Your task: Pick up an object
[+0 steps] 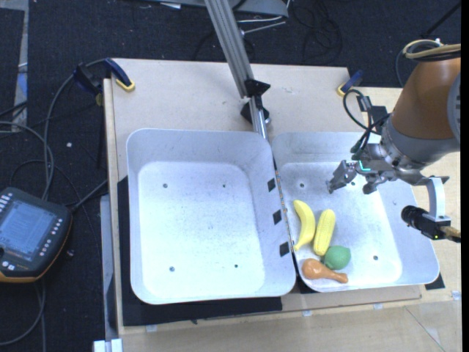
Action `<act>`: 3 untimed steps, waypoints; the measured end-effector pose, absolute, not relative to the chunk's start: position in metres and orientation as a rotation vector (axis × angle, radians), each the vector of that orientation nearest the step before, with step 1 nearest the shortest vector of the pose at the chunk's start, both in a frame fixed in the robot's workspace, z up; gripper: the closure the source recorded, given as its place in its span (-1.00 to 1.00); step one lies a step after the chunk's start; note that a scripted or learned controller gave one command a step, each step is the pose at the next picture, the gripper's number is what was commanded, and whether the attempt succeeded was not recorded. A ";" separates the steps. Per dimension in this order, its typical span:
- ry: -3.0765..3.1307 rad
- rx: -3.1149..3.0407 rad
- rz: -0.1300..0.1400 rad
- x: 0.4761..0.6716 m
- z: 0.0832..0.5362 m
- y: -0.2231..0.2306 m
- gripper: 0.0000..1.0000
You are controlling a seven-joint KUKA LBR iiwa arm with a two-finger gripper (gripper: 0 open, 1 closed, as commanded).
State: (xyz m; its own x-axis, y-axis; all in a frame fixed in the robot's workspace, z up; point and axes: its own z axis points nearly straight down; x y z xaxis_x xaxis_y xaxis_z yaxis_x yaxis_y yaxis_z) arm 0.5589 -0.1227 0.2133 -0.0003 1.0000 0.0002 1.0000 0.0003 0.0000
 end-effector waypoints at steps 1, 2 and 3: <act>-2.222 -2.221 0.000 0.559 0.213 -0.123 -1.00; -2.220 -2.219 0.004 0.560 0.171 -0.125 -1.00; -2.222 -2.222 0.000 0.557 0.112 -0.121 -1.00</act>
